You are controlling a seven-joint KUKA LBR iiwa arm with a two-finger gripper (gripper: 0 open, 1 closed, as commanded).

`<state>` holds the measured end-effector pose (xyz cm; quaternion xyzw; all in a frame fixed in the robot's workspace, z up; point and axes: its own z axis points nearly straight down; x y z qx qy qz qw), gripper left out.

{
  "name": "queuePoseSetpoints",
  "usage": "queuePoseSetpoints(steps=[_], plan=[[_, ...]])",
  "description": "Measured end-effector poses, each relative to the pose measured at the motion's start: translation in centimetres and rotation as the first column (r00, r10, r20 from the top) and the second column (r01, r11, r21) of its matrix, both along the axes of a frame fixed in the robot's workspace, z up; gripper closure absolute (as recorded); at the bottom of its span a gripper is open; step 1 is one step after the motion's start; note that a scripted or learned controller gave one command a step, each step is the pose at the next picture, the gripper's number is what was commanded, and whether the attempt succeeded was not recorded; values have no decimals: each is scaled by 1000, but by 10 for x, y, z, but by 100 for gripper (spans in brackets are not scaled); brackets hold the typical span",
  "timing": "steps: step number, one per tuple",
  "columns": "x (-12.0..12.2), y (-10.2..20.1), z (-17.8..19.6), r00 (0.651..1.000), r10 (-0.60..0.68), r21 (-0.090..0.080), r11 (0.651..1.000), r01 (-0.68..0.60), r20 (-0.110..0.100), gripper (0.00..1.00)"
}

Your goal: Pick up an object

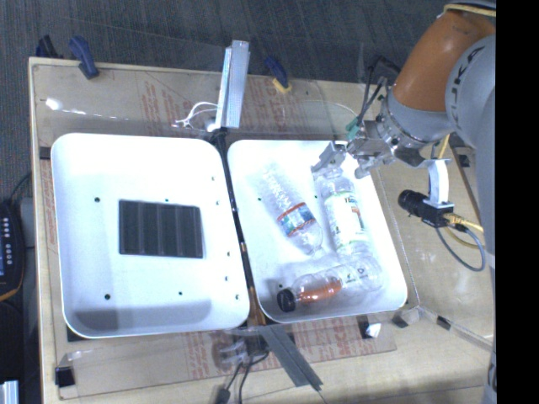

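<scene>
Dark-capped bottle (324, 289) lying nearest, labels unreadable, pincer (345, 160) above right bin (253, 225)

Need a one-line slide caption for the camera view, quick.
Hand above the right bin holding three plastic bottles; dark tray in the left bin.

This looks like a robotics lab or test bench. A plywood board (50, 225) sits on dark carpet (168, 7), held by blue clamps (82, 57) along its far edge. Two white bins (76, 167) lie side by side on it, separated by a metal rail (232, 82). Loose cables (459, 234) run along the right, near the industrial arm (446, 57).
</scene>
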<state>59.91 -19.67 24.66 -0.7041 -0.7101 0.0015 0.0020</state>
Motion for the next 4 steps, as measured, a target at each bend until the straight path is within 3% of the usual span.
queuePoseSetpoints(steps=[1, 2, 3, 4], plan=[[2, 11, -48, 1000, 14, -1, 1000, -14, 0, 0], [-15, 10, -156, 993, 116, 0, 993, -116, 0, 0], [-14, 9, -145, 993, 121, -1, 993, -121, 1, 100], [9, 50, -74, 980, 200, -1, 980, -200, 5, 100]])
